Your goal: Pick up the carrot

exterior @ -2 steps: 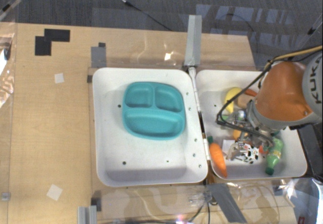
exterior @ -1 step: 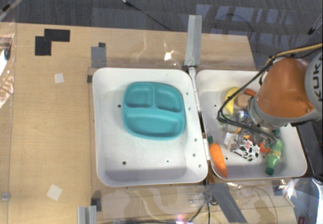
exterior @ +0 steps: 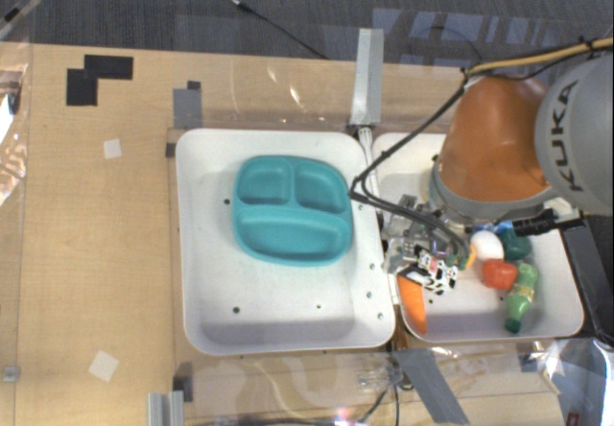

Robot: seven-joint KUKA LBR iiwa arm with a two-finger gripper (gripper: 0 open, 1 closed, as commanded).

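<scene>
One carrot [exterior: 412,302] under claw [exterior: 429,266], claw state unclear; one teal tray [exterior: 291,209]; two white bins [exterior: 278,319].

Light is bright and even, seemingly from overhead. The left bin [exterior: 278,328] carries a soft grey shadow along its near edge. Faint glare streaks cross the clear panel [exterior: 288,83] behind it. Focus is moderately soft throughout, colours slightly washed.
</scene>
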